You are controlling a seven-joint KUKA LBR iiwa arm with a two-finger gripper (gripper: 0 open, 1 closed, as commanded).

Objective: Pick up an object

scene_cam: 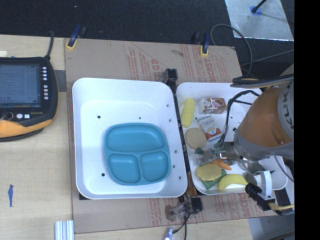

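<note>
Pale wooden surface (pixel 30 184) under a brown cardboard sheet (pixel 150 64) clamped at the far edge; two shallow white plastic bins side by side on the sheet. Left white bin (pixel 87 134), the larger, holding a light blue three-compartment plastic tray (pixel 137 153) lying flat toward its near half. Right white bin (pixel 187 91) crowded with toy food, partly covered by the grey arm with its orange band (pixel 262 121) reaching in from the right and hanging over the bin's right half; jaws (pixel 220 156) low among the items near the bin's middle, state impossible to tell, wrist hiding them. Black handheld control tablet with orange trim (pixel 25 96) resting on the surface at far left, well apart from the bins. In the right bin: yellow corn cob (pixel 187 112) upright along the left wall; white printed packet (pixel 212 104) beside it; second small white packet (pixel 208 125) just below; round tan disc (pixel 195 138) near the left wall; yellow-green burger-like piece (pixel 210 172) and yellow-white curved piece (pixel 232 183) at the near edge; small orange carrot-like piece (pixel 221 164) just beside the jaws.
</note>
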